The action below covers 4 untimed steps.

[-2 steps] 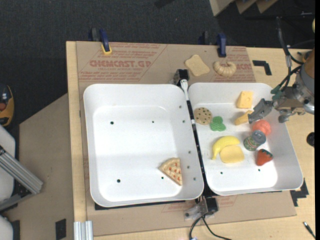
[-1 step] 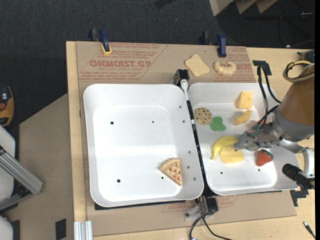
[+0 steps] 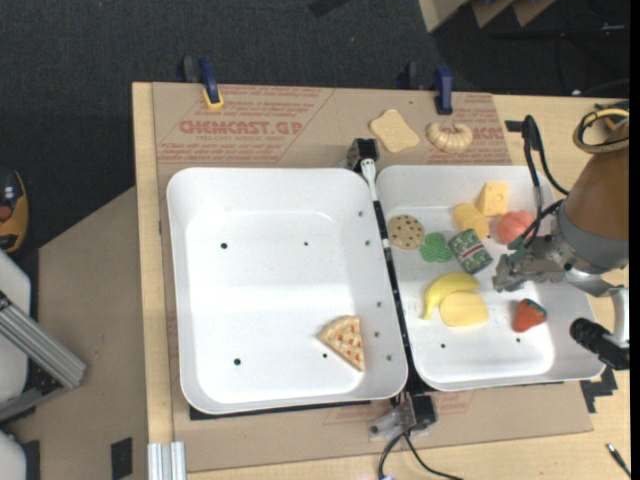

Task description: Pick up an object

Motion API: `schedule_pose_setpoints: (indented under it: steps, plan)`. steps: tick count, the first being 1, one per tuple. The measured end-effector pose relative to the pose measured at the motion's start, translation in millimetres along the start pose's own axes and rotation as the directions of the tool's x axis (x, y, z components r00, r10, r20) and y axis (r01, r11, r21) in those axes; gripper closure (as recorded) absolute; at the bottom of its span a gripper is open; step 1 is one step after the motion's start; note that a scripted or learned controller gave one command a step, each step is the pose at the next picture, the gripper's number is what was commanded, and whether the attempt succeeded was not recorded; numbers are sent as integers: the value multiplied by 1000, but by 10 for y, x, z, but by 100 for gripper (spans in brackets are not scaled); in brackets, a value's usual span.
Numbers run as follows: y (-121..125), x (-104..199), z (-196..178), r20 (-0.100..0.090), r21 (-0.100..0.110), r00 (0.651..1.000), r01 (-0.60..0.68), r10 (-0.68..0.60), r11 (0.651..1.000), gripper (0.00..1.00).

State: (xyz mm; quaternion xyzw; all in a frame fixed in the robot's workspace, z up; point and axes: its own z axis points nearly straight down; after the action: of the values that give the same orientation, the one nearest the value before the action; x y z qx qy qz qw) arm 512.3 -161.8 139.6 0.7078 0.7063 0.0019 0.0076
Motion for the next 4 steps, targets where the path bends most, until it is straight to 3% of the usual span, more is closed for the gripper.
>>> schedule_pose_setpoints:
  steps: [1, 2, 3, 4]
  plan:
    - [585, 1233, -483, -10, 4, 1000, 14, -14, 1000, 100]
    - [708, 2000, -1789, -10, 0, 1000, 10, -10, 1000, 100]
    - [825, 3008, -2095, -12, 7, 1000, 13, -13, 1000, 100]
    - [-364, 3235, -2146, -10, 21, 1000, 9, -9, 1000, 100]
